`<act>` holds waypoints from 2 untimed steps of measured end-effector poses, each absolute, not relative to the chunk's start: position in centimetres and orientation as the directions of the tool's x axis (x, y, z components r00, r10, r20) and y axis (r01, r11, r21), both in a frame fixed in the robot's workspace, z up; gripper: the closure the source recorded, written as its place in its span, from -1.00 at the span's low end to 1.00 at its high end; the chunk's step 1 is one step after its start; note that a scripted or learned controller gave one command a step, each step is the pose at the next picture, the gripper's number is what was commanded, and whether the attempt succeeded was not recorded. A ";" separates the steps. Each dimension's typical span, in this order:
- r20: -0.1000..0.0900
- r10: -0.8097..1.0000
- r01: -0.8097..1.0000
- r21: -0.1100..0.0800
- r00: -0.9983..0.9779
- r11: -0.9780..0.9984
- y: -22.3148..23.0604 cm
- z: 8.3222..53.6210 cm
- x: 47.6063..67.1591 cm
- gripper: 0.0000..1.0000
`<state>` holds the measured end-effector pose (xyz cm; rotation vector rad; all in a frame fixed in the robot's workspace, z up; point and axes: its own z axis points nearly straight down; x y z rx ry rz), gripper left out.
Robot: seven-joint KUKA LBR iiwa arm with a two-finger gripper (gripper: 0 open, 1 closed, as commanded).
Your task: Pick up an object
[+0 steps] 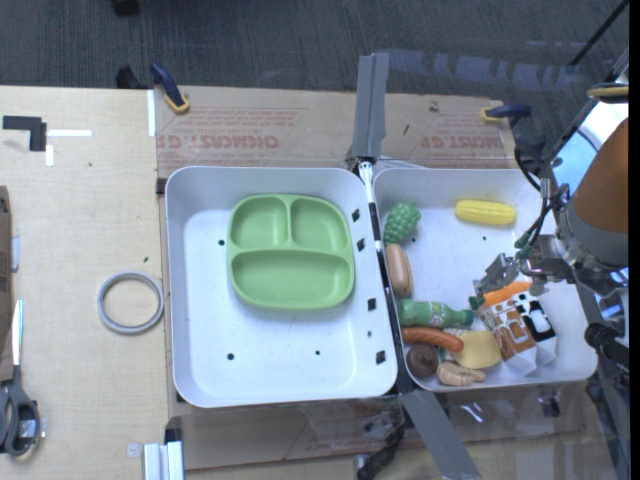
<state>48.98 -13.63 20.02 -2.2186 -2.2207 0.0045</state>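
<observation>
The right bin (445,180) holds several toy foods. A yellow corn cob (485,211) lies at the back, with a green bumpy piece (401,222) and a tan sausage (399,269) along the left wall. Near the front are a green bottle-shaped item (433,314), an orange-red sausage (433,337), a yellow wedge (481,349), a brown round piece (423,361) and a beige lump (460,373). My gripper (497,276) hangs low over the bin's right part. It is just above an orange carrot (507,294) and a white-and-orange carton (515,330).
A green divided plate (292,251) lies in the left bin (180,298). On the wooden bench to the left are a grey tape ring (131,301) and scissors (18,413). Blue-and-yellow clamps (170,86) (505,113) hold the cardboard behind the bins.
</observation>
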 end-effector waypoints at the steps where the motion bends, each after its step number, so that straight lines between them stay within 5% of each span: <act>1: 0.000 0.995 0.995 -0.003 0.098 -0.098 -20.6 17.1 49.9 -1.00; 2: -0.007 0.999 0.999 0.021 0.046 -0.046 -21.0 11.6 48.8 -1.00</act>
